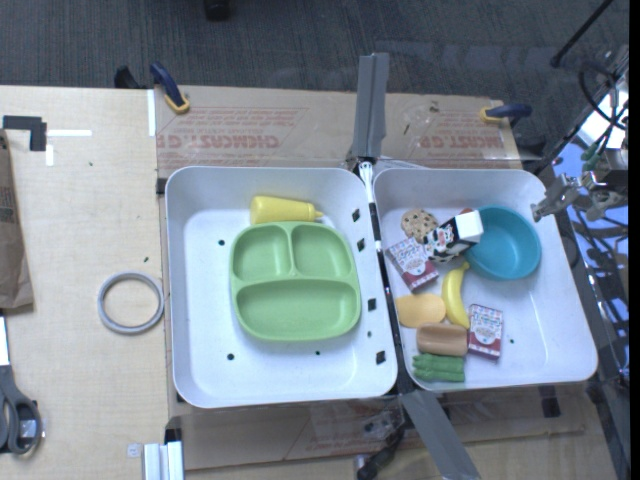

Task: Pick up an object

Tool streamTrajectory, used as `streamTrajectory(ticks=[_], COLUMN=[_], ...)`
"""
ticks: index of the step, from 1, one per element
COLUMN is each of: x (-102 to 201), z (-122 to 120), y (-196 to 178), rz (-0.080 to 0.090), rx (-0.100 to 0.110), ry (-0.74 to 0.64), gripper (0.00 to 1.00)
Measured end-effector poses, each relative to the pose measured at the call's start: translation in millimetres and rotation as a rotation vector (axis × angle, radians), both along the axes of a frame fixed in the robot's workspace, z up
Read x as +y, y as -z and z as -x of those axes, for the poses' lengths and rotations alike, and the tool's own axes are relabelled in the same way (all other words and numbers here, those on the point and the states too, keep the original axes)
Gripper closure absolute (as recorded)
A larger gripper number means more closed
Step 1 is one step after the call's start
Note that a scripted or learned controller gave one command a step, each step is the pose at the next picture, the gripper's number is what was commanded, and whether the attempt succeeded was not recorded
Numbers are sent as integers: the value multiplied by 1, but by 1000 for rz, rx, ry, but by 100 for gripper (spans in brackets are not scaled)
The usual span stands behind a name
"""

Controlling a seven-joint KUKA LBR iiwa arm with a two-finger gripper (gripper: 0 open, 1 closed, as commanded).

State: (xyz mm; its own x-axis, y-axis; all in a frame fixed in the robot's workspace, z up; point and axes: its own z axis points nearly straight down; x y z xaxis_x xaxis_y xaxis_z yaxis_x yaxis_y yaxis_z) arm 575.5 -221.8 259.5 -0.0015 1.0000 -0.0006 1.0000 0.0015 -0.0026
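The left bin point(190, 298) holds a green divided plate point(295, 281) and, just behind it, a yellow bottle-shaped toy point(284, 210) lying on its side. The right bin point(560, 338) is crowded. A blue bowl point(505, 243) stands at its back, with a black-and-white carton point(452, 235) leaning against its left side. A cookie point(418, 223) lies behind a red-and-white packet point(410, 261). Further forward are a banana point(455, 295), a yellow-orange rounded piece point(421, 310), a brown roll point(441, 341), a green pod point(439, 367) and a small red-and-white box point(485, 330).
A grey divider post point(371, 103) rises behind the seam between the bins. On the bench to the left lie a tape ring point(131, 302) and scissors point(18, 423). Yellow-and-blue clamps point(170, 88) point(505, 114) hold the cardboard sheet behind. Cables and metal fittings point(585, 183) crowd the right edge.
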Motion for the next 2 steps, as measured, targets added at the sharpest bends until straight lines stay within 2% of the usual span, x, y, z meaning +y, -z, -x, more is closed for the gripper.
streamTrajectory(ticks=[1,2], x=[36,14], z=[-23,-45], y=[121,154], rz=[0,-5], rx=[1,-22], ry=[185,59], gripper=[0,0])
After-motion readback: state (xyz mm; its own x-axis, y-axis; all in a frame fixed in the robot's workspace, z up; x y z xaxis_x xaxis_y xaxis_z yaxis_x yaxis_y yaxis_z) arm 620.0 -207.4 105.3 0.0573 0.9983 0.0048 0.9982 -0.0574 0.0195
